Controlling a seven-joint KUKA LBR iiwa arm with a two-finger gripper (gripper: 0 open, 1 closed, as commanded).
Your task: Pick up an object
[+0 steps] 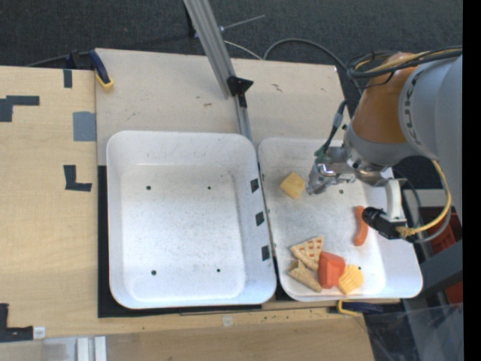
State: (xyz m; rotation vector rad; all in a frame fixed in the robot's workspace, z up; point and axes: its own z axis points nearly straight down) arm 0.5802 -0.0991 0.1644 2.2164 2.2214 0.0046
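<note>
Camera view: I am seeing the worktop carrying two white bins, the arm reaching over the right bin. The tool is hovering just beside the yellow block; grip state I cannot tell. Risk: it may be nudging the block away, closing on nothing. No legible writing.

A robotics lab bench, this one. Pale plywood tabletop patched with grey tape marks at nine o'clock, an aluminium camera mast rising at twelve, dark carpet behind. Two shallow white bins sit side by side, and a grey-and-orange industrial arm trails cables at three o'clock.
</note>
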